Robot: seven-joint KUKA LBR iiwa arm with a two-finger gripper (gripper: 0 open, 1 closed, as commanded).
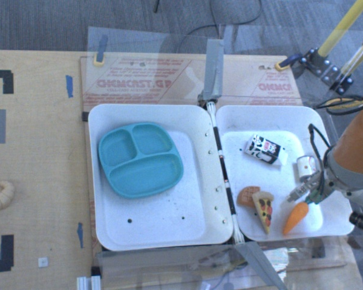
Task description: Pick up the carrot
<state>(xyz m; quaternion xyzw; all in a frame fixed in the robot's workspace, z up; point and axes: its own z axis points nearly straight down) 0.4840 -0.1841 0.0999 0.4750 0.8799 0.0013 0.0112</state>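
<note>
I have the two white bins below me; the left bin (150, 228) bears a teal divided plate (140, 159), and the right bin (272, 121) holds everything I care about. The arm (353, 156) reaches in over the right bin's right side, and its gripper (307, 193) sits just above the top end of the carrot (295, 217). I cannot tell whether it has closed on anything. The carrot lies tilted near the bin's front edge, close beside a pizza slice (264, 208) and a cookie (248, 196); a small black-and-white carton (263, 150) rests further back. To grip well, I judge I should centre over the carrot's thick middle and close across its width.
</note>
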